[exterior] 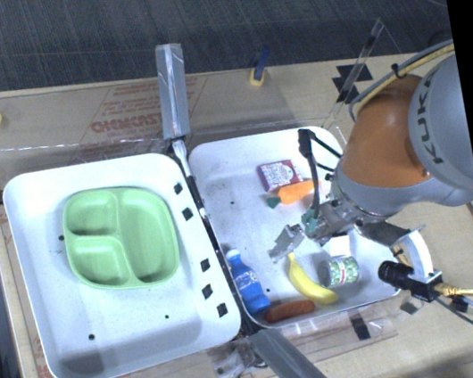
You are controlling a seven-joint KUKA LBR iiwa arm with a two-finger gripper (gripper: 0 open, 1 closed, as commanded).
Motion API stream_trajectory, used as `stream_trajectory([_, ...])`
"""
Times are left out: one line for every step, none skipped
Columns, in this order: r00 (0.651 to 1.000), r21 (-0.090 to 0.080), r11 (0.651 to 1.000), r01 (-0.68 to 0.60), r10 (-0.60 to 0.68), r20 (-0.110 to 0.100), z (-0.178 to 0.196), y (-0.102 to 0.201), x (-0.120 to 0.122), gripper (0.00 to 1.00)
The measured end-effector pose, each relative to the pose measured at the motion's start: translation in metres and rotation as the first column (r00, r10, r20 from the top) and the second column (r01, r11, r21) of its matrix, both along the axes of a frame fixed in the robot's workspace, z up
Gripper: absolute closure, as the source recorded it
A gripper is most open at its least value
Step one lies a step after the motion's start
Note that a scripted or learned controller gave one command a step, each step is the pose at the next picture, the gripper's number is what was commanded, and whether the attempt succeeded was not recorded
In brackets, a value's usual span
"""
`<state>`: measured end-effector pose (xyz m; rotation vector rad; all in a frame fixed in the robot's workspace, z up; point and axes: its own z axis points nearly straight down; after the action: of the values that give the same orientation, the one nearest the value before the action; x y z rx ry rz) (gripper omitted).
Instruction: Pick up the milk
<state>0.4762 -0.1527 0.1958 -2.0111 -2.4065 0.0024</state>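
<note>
The bench carries two shallow white bins side by side. In the left bin (57, 351) a green divided plate (122, 236) lies a little toward the far side, with three compartments.

The task's thing, the milk carton (277, 173), is in the right bin (223, 163). It is a small dark red box and it lies near the far edge of this bin, about the middle of its width. Just at its near side lies an orange carrot (297, 190), almost touching it.

The grey arm (393, 151) with its orange band reaches in from the right and covers the right part of the right bin. The gripper (287, 241) hangs over the middle of this bin, on the near side of the carrot and apart from the milk carton. I see nothing held in it, and whether it is released or clenched I cannot tell from this view.

Close to the gripper, toward the near edge, lies a yellow banana (308, 280). Just to the right of the banana there is a green can (342, 271). A blue bottle (249, 283) with a white label lies along the left wall of the right bin, near its near left corner. A brown sausage (290, 310) lies along the near edge, between the bottle and the banana.
</note>
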Motion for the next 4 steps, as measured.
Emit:
stream_trajectory([0.982, -0.003, 0.982, 0.189, -0.189, 0.003, 0.049, -0.053, 0.04, 0.0])
stream_trajectory([0.999, -0.002, 0.999, 0.049, -0.049, 0.002, -0.105, -0.045, 0.031, 0.0])
stream_trajectory([0.999, -0.003, 0.999, 0.047, -0.047, 0.005, 0.074, -0.057, 0.09, 0.0])
stream_trajectory([0.999, -0.001, 0.999, 0.039, -0.039, 0.001, -0.034, -0.057, 0.048, 0.0])
